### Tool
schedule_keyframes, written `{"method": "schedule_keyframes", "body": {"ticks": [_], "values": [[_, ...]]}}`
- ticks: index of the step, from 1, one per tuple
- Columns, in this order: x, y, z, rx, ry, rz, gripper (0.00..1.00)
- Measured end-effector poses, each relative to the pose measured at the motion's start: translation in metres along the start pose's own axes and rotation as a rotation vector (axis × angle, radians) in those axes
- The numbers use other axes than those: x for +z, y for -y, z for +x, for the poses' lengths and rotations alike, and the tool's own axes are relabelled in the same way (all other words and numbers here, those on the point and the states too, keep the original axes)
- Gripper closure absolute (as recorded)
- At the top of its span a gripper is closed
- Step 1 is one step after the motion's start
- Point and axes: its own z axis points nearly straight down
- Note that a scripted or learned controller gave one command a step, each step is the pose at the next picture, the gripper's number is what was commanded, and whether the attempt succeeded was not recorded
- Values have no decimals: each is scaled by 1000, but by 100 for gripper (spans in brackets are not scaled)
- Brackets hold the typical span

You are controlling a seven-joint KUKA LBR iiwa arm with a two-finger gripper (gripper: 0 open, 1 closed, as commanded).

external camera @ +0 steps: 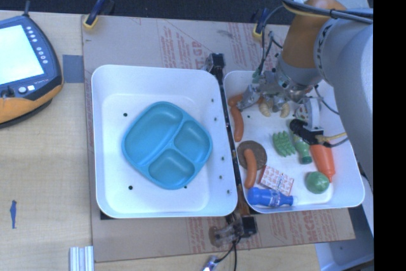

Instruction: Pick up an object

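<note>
Smooth blue divided plate point(167, 145) in left bin point(101, 136); gripper point(274, 98) over right bin's point(346, 197) plastic toy food, jaws: can't tell. Cardboard-covered wood bench point(44, 162).

Left bin point(101, 136): holds the divided tray point(167, 144), lying near its middle.
Right bin point(346, 197): just beside the left bin, on the counter point(44, 187).
Right bin, left side: two sausages point(237, 122), one behind the other point(251, 168).
Right bin, front: bottle point(269, 198); packet point(277, 180) just behind it.
Right bin, right side: carrot point(323, 160); ball point(316, 182) in front of it.
Tool point(273, 101): over the right bin's back part.
Pendant point(25, 70): on the counter, left of both bins.
</note>
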Motion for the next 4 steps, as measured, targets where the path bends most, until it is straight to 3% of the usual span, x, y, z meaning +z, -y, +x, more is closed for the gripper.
{"method": "schedule_keyframes", "body": {"ticks": [1,2,3,4], "values": [[-11,0,-1,-3,0,1,100],[-11,0,-1,-3,0,1,0],[-3,-4,3,-6,1,-16,0],[-3,-4,3,-6,1,-16,0]]}}
